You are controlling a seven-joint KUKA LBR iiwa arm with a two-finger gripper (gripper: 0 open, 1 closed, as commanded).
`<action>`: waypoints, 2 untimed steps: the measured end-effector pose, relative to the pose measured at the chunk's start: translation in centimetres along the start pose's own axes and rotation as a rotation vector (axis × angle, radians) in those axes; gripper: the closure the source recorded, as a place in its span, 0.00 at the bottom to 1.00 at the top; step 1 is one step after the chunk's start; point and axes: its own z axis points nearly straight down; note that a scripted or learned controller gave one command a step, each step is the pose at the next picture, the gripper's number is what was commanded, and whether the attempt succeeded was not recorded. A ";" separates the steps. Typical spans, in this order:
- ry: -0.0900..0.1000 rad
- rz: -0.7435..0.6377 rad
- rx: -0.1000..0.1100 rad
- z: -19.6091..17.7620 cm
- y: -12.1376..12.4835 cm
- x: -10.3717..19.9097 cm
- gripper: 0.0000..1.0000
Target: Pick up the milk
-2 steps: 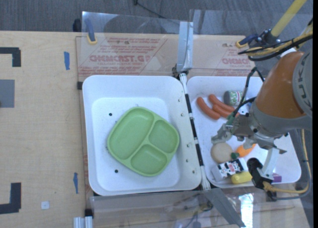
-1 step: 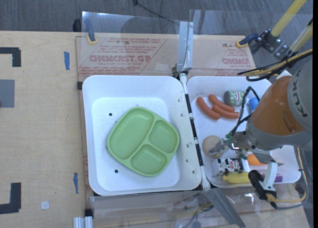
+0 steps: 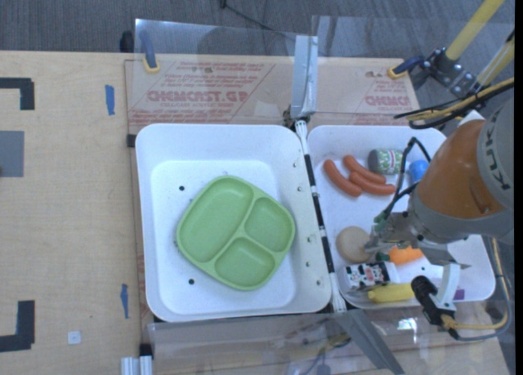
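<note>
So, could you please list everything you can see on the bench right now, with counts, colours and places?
Shallow white plastic bins: two, white, side by side on the bench.
Green three-compartment plate: one, light green, in the left bin.
Red-orange sausages: two, red-orange, rear of the right bin.
Grey-green can: one, behind the sausages.
Tan round item: one, tan, right bin near the divider.
Yellow banana-like item: one, yellow, front of the right bin.
Small white printed carton: one, white, beside the yellow item; possibly the milk.
Grey arm with orange band: one, above the right bin.

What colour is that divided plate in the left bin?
Light green; the divided plate shows plainly in the camera view, lying in the left bin.
</note>
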 end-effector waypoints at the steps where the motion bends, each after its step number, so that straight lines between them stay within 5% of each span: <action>1: 0.000 0.001 0.001 0.0 0.0 0.0 0.00; 2: 0.004 -0.402 0.012 1.4 -0.2 -4.4 0.00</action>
